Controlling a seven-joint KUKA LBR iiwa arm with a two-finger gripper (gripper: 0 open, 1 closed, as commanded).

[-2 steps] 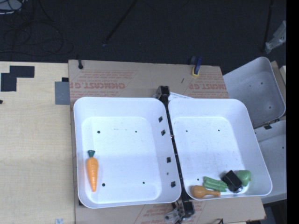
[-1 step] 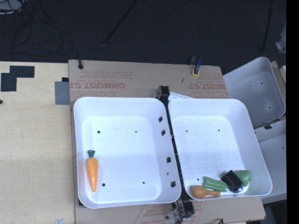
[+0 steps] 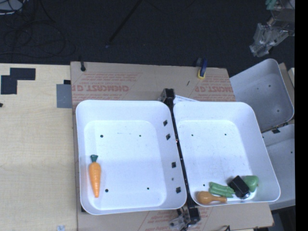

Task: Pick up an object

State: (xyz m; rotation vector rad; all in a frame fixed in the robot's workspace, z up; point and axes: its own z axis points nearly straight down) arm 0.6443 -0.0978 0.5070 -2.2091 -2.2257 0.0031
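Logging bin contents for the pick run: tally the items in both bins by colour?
Orange: 1, the carrot in the left bin
Tan: 1, the gourd in the right bin
Green: 2, the pod and the green piece, right bin
Black: 1, the block, right bin
Total: 5

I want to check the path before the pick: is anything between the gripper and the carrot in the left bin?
Nothing visible is. The gripper hangs at the upper right, beyond both bins. The carrot lies alone near the left wall of the left bin, uncovered from above.
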